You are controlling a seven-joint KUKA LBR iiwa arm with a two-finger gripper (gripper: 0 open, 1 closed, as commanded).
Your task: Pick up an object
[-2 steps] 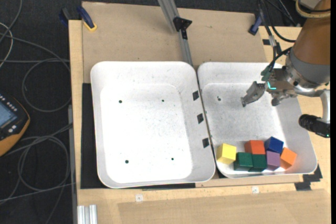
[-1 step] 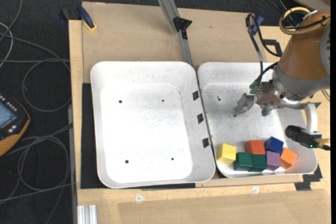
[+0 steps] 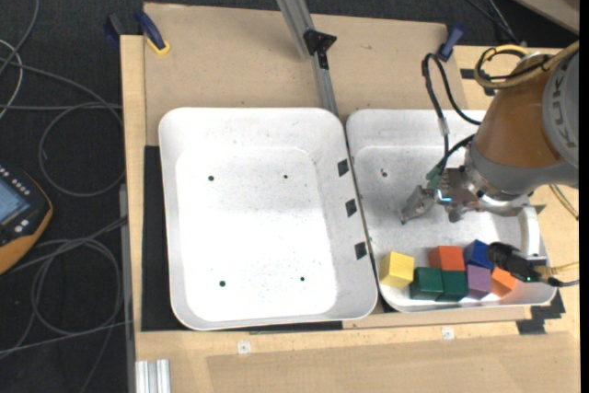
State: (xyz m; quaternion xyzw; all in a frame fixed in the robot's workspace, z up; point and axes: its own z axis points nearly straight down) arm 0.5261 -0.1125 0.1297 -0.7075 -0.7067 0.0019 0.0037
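The things to pick from are a cluster of small blocks in the right bin (image 3: 368,143), gathered along its near edge. From left to right there is a yellow block (image 3: 398,269) standing slightly apart at the left end, then a dark green block (image 3: 429,283) with a lighter green block (image 3: 455,283) touching it, a red-orange block (image 3: 450,258) just behind those two, a purple block (image 3: 479,278) beside the green one, a blue block (image 3: 478,252) behind the purple one, and an orange block (image 3: 502,281) at the right end, close to the bin's wall. They lie packed together, most of them touching a neighbour.

The gripper (image 3: 431,203) hangs above the bare middle of the right bin, behind the blocks and clear of them. Its two fingers are spread apart, one pointing toward the left and the other nearer the wrist, and nothing sits between them. The arm (image 3: 515,133), with its orange band, comes in from the right and covers the far right part of that bin.

The left bin (image 3: 184,133) sits just beside the right one, their rims touching along the middle. Both rest on the table (image 3: 230,60), a tan board. A slanted metal pole (image 3: 294,5) rises from behind the bins. Loose cables (image 3: 55,124) lie on the dark floor to the left.
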